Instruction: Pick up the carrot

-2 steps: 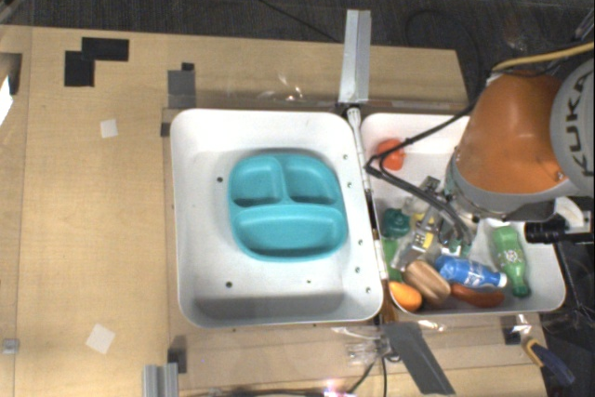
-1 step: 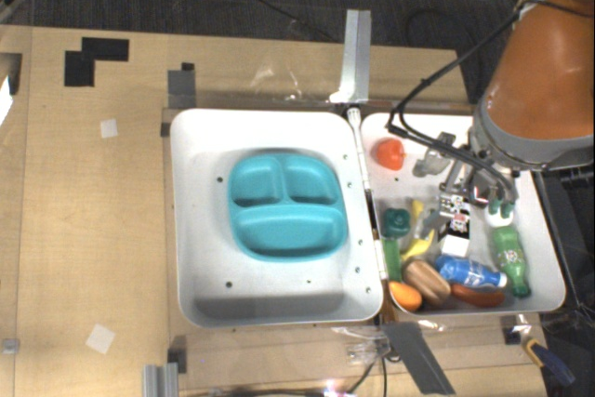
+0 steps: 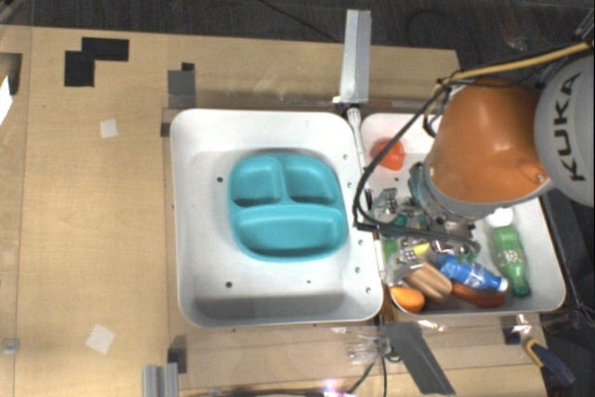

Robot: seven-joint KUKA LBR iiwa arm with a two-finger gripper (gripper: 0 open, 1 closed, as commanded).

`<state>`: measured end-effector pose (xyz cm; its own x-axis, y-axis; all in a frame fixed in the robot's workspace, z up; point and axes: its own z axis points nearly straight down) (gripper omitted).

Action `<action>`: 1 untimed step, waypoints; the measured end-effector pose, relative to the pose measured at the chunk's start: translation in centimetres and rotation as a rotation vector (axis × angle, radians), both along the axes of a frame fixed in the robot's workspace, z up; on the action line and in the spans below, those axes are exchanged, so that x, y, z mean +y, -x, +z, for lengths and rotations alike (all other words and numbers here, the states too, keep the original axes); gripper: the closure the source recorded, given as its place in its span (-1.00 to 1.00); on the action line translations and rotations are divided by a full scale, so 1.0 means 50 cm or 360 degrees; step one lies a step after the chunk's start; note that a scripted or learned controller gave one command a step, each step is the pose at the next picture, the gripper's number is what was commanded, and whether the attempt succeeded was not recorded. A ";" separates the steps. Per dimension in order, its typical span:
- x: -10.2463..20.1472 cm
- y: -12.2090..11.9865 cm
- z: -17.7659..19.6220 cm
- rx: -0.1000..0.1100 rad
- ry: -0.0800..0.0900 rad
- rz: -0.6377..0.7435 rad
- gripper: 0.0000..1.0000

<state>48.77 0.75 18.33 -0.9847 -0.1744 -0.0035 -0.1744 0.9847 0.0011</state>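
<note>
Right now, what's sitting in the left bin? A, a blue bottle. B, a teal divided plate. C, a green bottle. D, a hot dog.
B: a teal divided plate lies in the middle of the left bin, while the blue bottle and green bottle lie in the right bin under the arm.
</note>
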 end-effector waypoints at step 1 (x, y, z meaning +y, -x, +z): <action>0.002 -0.008 0.027 -0.0023 -0.0002 0.0004 1.00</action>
<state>49.15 0.87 19.70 -0.9841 -0.1769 -0.0178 -0.1769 0.9842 -0.0003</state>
